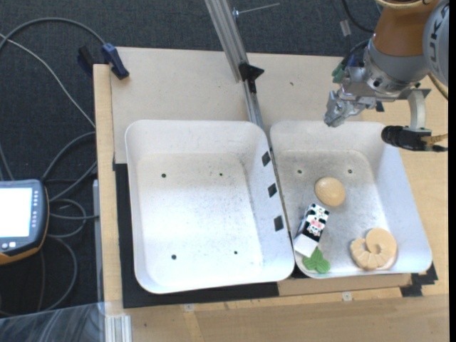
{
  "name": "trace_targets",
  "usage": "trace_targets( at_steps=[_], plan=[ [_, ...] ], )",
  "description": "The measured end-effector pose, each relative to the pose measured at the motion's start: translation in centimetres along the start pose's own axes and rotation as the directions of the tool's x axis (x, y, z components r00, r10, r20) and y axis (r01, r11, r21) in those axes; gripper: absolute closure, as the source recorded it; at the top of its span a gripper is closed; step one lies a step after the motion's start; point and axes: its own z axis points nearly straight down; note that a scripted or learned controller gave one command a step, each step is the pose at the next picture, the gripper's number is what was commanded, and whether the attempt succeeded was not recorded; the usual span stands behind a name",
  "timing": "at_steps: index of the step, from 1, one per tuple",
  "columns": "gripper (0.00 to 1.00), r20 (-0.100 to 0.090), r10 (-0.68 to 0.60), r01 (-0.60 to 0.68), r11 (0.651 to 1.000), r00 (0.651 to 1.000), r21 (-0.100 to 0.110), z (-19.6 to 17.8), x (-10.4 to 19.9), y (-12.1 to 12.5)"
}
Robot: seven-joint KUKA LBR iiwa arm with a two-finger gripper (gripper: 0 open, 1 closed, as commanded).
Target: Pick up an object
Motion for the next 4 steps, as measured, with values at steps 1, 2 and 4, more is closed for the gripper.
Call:
trace_targets(
  at_steps=[1,2,4],
  plan=[
    [1.00,-0.003,-0.003,0.003,1.000,1.000,0.009,-0.5,3.8,-2.8],
    [1.00,-0.004,-0.004,0.004,1.000,1.000,0.012,1.1,8.3,-5.5],
    [1.00,-0.004,-0.004,0.004,1.000,1.000,0.013,3.0,16.0,-12.1]
  ],
)
